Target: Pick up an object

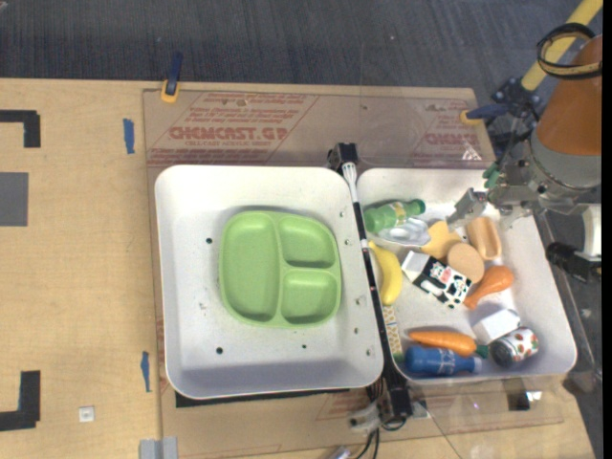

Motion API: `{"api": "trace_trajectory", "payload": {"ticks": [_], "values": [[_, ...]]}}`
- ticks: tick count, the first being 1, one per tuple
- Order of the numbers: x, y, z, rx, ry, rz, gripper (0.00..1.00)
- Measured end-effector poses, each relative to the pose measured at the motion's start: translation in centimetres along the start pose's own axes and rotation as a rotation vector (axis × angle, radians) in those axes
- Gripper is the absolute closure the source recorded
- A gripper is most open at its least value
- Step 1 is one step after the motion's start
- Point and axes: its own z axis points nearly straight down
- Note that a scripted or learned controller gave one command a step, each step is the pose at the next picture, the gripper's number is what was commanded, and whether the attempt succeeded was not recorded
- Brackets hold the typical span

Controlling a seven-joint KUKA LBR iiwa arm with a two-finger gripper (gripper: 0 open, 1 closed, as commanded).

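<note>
My gripper (491,208) hangs over the far right corner of the right bin (559,299), its fingers (468,206) spread and nothing between them. Just below it lie a hot dog (485,238) and a round tan bun (466,259). The same bin holds a green bottle (392,214), a banana (387,273), a black-and-white box (442,280), two carrots (491,285) (442,339), a blue bottle (438,360), a white block (495,324) and a small patterned ball (516,345).
The left bin (182,285) carries a green divided plate (282,268). A black divider (368,266) runs between the two bins. The arm's grey body and orange band (574,113) stand at the far right. Brown board surrounds the bins.
</note>
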Motion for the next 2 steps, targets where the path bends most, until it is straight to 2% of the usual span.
{"api": "trace_trajectory", "payload": {"ticks": [1, 2], "values": [[-0.08, 1.95, 10.35, -0.01, -0.002, 0.087, 0.0], [-0.04, 1.88, 9.55, -0.007, -0.002, 0.087, 1.0]]}}
